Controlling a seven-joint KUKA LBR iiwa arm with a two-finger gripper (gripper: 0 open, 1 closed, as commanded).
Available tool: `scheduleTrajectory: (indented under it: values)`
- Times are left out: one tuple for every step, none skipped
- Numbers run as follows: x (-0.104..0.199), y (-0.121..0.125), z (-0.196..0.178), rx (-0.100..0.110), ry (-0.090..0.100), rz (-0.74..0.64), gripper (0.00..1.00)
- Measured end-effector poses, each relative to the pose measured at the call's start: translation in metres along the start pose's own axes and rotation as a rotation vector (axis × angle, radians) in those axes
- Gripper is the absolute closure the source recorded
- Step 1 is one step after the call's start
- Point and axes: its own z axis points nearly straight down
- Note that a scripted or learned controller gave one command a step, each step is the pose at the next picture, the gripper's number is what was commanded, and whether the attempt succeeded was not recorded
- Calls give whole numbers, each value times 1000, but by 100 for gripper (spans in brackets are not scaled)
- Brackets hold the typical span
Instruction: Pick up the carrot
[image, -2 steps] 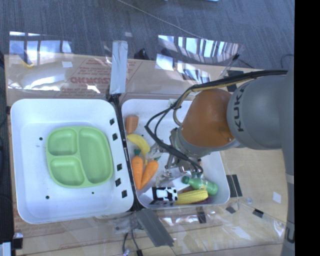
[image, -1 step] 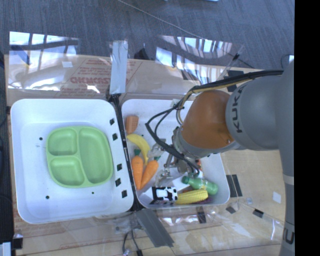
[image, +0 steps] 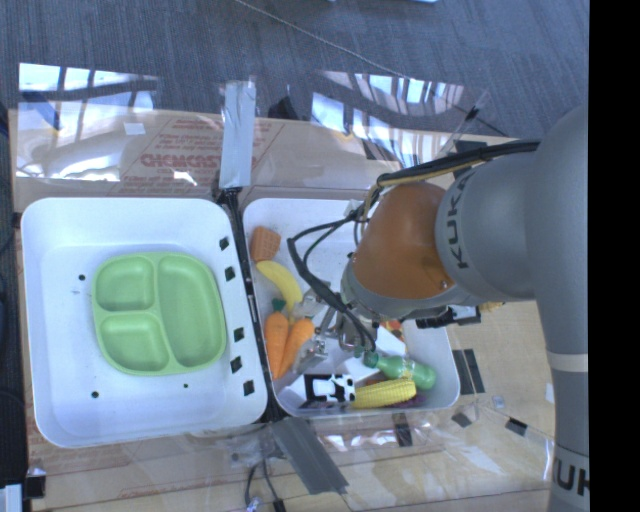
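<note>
Showing "KUKA" on the grey arm, hanging a gripper with a grip too hidden to tell just at 3 o'clock of the carrot, lying in the right bin on a shiny bench.

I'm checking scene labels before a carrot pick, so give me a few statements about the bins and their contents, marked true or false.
1. The carrot lies in the right bin. True.
2. The green tray sits in the same bin as the carrot. False: it sits in the left bin.
3. The banana lies farther up the view than the carrot. True.
4. The corn lies in the green tray. False: it lies near the right bin's lower edge.
5. The hand hangs over the left bin. False: it is over the right bin, just right of the carrot.
</note>
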Motion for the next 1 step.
scheduleTrajectory:
  values:
    - [-3, -3, -12, 6, -6, -6, 100]
